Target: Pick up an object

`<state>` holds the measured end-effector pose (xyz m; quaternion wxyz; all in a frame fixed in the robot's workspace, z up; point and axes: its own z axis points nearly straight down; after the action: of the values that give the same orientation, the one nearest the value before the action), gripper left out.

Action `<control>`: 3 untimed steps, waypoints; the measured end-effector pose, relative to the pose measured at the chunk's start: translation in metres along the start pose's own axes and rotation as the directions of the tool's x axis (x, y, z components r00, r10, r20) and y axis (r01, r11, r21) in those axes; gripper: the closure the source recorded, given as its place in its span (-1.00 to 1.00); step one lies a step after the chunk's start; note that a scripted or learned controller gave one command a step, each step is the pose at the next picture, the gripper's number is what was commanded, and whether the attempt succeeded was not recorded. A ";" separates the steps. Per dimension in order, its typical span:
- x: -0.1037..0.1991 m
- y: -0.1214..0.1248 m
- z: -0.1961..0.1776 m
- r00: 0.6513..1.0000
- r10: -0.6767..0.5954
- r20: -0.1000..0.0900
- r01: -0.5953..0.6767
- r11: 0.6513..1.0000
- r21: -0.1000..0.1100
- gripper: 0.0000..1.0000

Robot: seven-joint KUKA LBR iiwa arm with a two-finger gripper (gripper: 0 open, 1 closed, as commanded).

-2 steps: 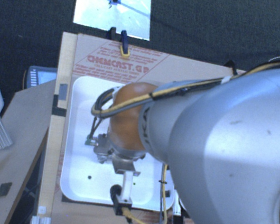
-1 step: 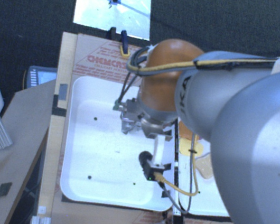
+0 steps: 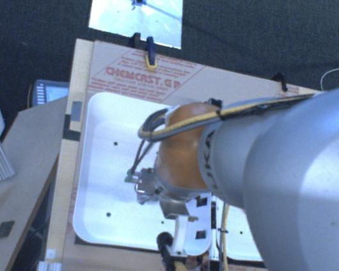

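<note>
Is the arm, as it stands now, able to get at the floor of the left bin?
Probably yes: the gripper hangs over the left bin, and I see nothing between it and the white floor beside it.

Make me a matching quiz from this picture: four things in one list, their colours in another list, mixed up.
Things:
1. bin
2. band above the wrist
3. clip beyond the bin
4. printed lettering

Colours:
A. red
B. yellow
C. white
D. orange

Pairs: 1-C, 2-D, 3-B, 4-A
</note>
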<state>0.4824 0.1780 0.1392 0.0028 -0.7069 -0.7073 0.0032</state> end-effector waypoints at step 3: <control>0.011 0.004 -0.227 1.000 -0.005 -0.009 0.005 1.000 -0.027 1.00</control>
<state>0.4886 0.1890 0.3664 -0.0034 -0.7050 -0.7091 -0.0095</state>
